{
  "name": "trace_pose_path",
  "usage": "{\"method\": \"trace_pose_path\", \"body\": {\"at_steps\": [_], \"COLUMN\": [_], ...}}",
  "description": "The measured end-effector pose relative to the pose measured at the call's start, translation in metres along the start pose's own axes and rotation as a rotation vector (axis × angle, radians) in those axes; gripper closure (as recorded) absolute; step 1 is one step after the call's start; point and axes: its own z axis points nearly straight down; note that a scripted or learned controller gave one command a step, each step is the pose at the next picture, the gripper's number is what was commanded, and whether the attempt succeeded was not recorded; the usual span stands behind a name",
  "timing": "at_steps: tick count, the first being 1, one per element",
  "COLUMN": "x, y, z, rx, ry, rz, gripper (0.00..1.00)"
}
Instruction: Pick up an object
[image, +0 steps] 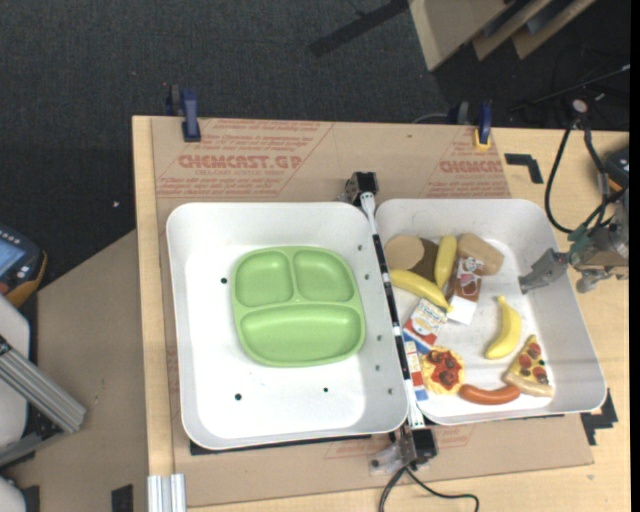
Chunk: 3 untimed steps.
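The right white bin holds a pile of toy food. In it lie a banana, a second banana standing lengthwise and a third banana. Two pizza slices and a red sausage rest near the front. A brown round piece, a brown bread piece, a red-brown packet and a small carton fill the middle. My gripper hangs over the bin's right wall, above and to the right of the third banana, touching none of the food.
The left white bin carries a green divided plate. A black hinge strip runs between the bins. Blue clamps hold the cardboard bench top. Cables hang at the right.
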Motion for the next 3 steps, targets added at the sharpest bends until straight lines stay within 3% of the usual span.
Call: {"method": "trace_pose_path", "body": {"at_steps": [1,2,3], "x": [0.0,0.006,0.005], "y": [0.014,0.001,0.004], "z": [0.103,0.146,0.133], "rx": [0.007,0.007,-0.002], "ry": [0.003,0.003,0.0], "rz": [0.0,0.0,0.001], "gripper": [0.0,0.0,1.0]}}
